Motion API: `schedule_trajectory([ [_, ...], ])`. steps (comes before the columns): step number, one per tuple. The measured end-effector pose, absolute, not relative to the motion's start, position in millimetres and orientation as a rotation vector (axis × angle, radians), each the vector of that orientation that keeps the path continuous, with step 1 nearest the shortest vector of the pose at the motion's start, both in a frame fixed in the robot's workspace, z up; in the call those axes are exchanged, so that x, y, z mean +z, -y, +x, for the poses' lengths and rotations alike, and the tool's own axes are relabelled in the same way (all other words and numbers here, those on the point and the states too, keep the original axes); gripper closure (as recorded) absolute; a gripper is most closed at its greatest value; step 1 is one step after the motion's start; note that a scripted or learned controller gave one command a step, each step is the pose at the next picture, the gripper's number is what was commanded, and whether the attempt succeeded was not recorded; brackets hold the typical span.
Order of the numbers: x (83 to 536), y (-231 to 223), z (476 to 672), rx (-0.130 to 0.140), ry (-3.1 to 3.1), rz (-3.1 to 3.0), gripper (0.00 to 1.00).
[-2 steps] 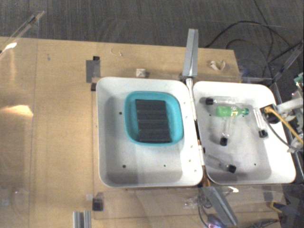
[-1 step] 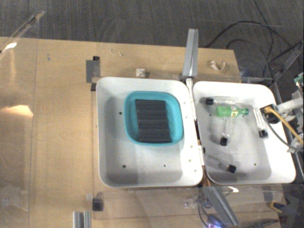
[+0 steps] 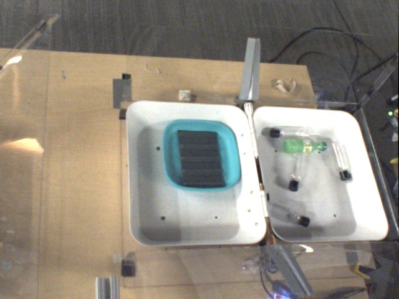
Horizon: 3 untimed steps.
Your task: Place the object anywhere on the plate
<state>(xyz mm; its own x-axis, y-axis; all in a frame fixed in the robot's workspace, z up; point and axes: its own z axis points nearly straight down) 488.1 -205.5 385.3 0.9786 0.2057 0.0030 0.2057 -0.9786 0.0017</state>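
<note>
Camera view: looks down at a slant on a wooden bench (image 3: 62, 167) bearing two white bins side by side.
Left bin (image 3: 187, 229): holds a teal plate (image 3: 169, 161) in its far half, lying flat.
Plate contents: a dark ridged mat (image 3: 201, 159) covers the plate's middle; nothing else lies on it.
Right bin (image 3: 365, 217): holds several small tubes, all well apart from the plate.
Green tube (image 3: 304, 146): lies crosswise near the far side of the right bin, the brightest item there.
Far clear tube (image 3: 290, 131): lies just beyond the green one, its black cap pointing toward the left bin.
Middle clear tube (image 3: 295, 173): runs from the green tube toward the near side, black cap at its near end.
Right clear tube (image 3: 341, 161): lies close to the right wall, black cap at its near end.
Near clear tube (image 3: 290, 215): lies by the near left corner, black cap toward the right.
Task object: the tubes all sit in the right bin, none on the plate.
Claw: whether it is spread or pressed together cannot be told.
Surroundings: a grey post (image 3: 251, 70) stands at the far end of the seam between the bins; black cables (image 3: 324, 42) run over the carpet beyond.
</note>
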Motion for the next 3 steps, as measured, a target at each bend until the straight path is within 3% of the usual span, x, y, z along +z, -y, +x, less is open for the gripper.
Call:
schedule_trajectory([
  [1, 435.2, 204.9, 488.1, 0.005, -0.327, 3.123, 0.0],
  [3, 434.1, 204.5, 488.4, 0.0, -0.329, 3.123, 0.0],
])
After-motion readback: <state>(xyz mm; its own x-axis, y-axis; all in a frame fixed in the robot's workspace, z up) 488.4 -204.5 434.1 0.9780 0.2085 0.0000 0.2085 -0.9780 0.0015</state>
